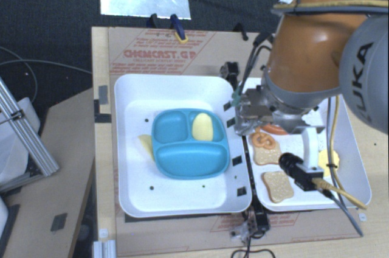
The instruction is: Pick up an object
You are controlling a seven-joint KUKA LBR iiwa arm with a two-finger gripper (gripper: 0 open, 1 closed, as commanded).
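1. Bins sit side by side on the bench: the left bin (130,129) at nine o'clock, the right bin (355,171) at three.
2. Left bin carries a blue divided tray (182,156), and a yellow egg-shaped piece (202,126) rests in the tray's one o'clock compartment.
3. A pale yellow piece (146,144) peeks out at the tray's nine o'clock edge.
4. Over to the right bin: a pretzel (264,140), a toast slice (265,156) right below it, and another toast slice (279,185) at six o'clock.
5. A red piece (275,128) lies just above the pretzel.
6. The arm (310,44) looms over the right bin from twelve o'clock, and the gripper (246,123) hangs by the divide between the bins; its state I cannot tell.
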